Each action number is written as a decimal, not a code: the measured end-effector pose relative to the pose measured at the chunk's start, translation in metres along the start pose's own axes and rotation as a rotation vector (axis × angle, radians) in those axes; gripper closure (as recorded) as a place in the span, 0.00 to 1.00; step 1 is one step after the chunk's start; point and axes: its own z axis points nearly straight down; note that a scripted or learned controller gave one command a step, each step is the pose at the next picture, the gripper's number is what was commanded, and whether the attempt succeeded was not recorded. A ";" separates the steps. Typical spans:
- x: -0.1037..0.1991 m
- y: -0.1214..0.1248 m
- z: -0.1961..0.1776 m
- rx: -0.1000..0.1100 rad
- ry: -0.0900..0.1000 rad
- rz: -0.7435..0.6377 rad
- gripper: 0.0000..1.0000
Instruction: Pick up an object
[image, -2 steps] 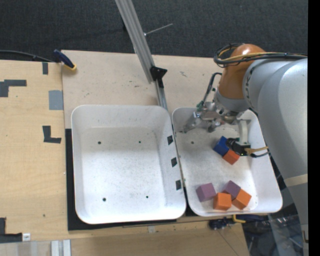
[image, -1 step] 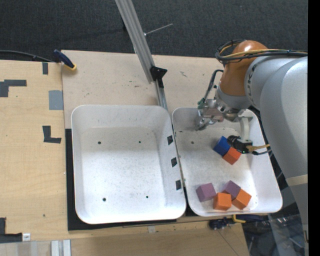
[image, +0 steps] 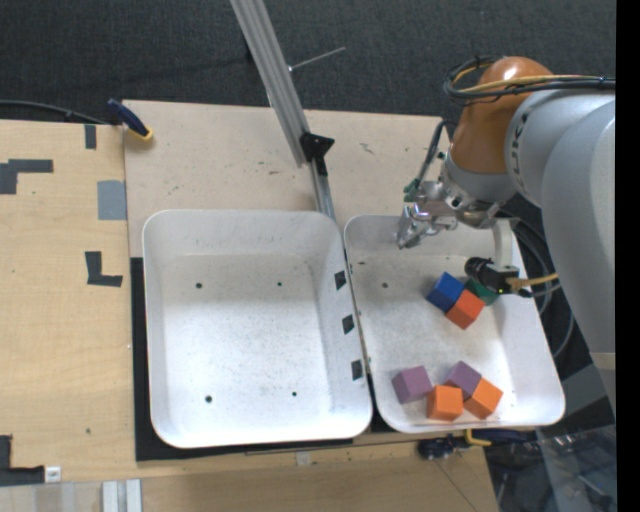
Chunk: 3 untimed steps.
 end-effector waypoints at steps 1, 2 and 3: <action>-0.004 0.004 -0.044 -0.001 -0.001 0.001 1.00; 0.004 0.007 -0.104 -0.002 -0.001 -0.001 1.00; 0.056 0.001 -0.104 0.005 0.002 -0.004 1.00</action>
